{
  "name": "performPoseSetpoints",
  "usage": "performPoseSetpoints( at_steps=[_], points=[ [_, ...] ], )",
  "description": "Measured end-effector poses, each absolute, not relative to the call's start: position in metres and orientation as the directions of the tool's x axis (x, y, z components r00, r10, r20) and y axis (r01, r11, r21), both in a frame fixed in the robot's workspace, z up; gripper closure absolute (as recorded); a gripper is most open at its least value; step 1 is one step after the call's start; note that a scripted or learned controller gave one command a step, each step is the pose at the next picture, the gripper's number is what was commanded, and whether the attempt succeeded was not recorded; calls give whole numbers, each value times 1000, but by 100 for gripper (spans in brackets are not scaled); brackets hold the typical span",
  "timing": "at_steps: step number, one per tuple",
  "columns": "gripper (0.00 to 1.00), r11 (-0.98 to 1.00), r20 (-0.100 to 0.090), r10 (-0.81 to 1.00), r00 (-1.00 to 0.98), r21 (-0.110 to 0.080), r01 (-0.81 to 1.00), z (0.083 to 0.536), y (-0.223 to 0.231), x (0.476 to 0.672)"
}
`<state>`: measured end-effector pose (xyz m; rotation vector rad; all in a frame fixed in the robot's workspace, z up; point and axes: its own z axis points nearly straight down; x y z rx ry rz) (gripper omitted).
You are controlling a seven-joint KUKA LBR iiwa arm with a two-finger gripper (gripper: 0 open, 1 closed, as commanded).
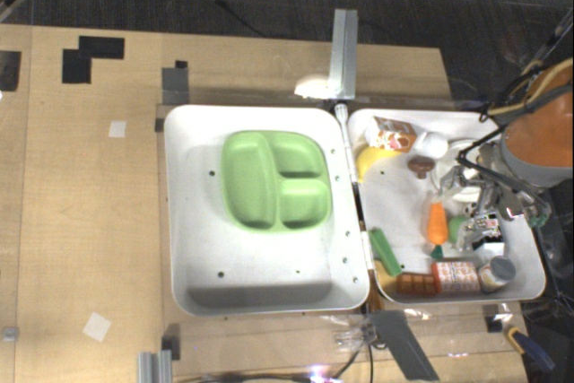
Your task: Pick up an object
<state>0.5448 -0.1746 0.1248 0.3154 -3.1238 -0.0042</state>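
Surface (81, 220): you see bare wood stretching wide on the left, with black patches near its far edge.
Left bin (184, 220): it holds one green divided tray (273, 179), set toward the far right; you have open white floor along the near and left walls.
Divider: the two bins' rims meet just beside each other, so there is little room between them.
Right bin (395, 211): crowded. You find a yellow item (372, 159) and a printed packet (395, 137) at the far left corner, a green stick (385, 251) along the left wall, and a labelled bottle (453, 275) on the near wall.
Carrot (436, 223): it lies mid-bin, lengthwise, just left of the pincer.
Pincer (475, 215): it hangs low over the bin's right half; you cannot tell how far apart it stands, nor whether it grips anything.
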Motion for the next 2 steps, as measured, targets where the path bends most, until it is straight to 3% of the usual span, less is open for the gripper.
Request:
performPoseSetpoints(
  at_steps=[1,2],
  points=[
    [0,986,-14,-169,-986,-4,-169,95,-140,520],
    [100,984,-23,-177,-984,-7,-177,107,-138,523]
  ],
)
